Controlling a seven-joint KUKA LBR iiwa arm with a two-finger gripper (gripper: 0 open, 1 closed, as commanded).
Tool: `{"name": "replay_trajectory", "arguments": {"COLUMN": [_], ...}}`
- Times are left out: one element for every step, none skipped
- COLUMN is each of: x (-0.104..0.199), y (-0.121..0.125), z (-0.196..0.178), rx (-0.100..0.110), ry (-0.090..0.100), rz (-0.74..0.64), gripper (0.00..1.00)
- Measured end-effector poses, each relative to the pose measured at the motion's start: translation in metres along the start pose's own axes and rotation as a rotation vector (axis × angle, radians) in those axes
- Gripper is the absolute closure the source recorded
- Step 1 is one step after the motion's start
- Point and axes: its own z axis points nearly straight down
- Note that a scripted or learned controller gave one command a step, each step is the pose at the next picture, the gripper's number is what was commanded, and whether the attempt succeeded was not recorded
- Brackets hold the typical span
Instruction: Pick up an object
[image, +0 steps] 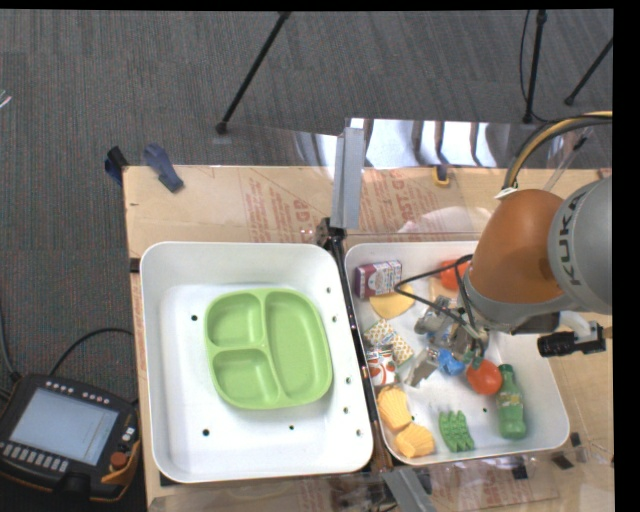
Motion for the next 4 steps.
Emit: {"name": "replay_trajectory", "arguments": {"x": [0.04, -0.047, -0.033, 0.039], "y": [-0.014, 0.04, -0.022, -0.066], "z": [0.011, 0.01, 0.009, 0.011], "rx": [0.001, 0.002, 0.001, 0.0], "ry": [0.002, -0.002, -0.001, 0.001], "rz": [0.049, -0.032, 0.02, 0.149], "gripper": [0.0, 0.0, 0.0, 0.0]}}
